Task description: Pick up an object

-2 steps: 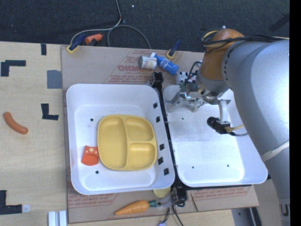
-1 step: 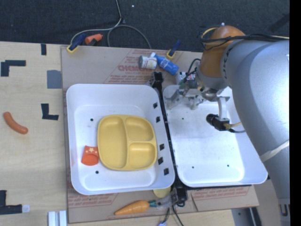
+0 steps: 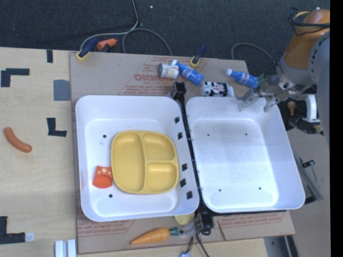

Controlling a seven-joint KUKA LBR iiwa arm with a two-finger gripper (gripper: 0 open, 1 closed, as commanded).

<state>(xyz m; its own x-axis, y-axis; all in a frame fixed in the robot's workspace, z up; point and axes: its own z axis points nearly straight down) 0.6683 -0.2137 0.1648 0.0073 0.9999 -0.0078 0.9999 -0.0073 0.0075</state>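
The hand (image 3: 257,99) is hanging over the far rim of the right bin (image 3: 241,197), near that bin's far right corner. Its two fingers (image 3: 245,100) are standing apart, so it is open, and nothing is sitting between them.

The task names no one thing. The nearest thing to the hand is a small blue bottle (image 3: 242,77), which is lying on the desk (image 3: 32,159) just beyond the right bin's far rim, close to the hand but not touching it. A black-and-white packet (image 3: 217,89) is lying beside that rim, left of the hand. Further left along the same side, a second blue bottle (image 3: 191,74) and a white tube (image 3: 169,70) are lying together.

In the left bin (image 3: 88,111), well apart from the hand, a yellow tray (image 3: 143,161) is lying flat with an orange cup (image 3: 103,177) touching its left edge. A carrot (image 3: 151,235) is lying on the desk by the near rim of the left bin, and a sausage (image 3: 17,140) is lying far left of it.

The arm (image 3: 308,42) is reaching in from the right of the right bin, with its orange band at the top and its grey wrist bending down toward the rim.
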